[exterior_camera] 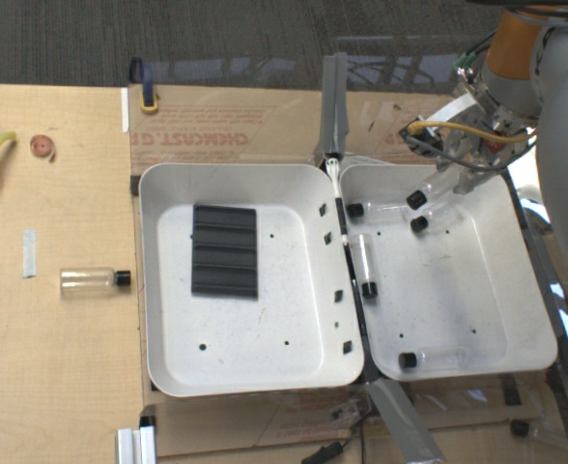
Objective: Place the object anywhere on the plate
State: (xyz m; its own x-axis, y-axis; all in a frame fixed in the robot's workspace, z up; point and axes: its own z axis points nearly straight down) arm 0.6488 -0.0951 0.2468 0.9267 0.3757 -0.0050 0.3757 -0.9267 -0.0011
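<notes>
Two bins | bench: vial [94, 278] lying left of the left bin [158, 259] | left bin: dark ribbed plate [225, 251] flat, left of centre | right bin [516, 288]: clear vials [364, 264], black caps | gripper [437, 188] over right bin's far edge, near two caps, grip state unclear

White bins [168, 356], a dark ribbed black block [225, 251], tan bench [52, 356], orange-banded grey arm [545, 27]
</notes>
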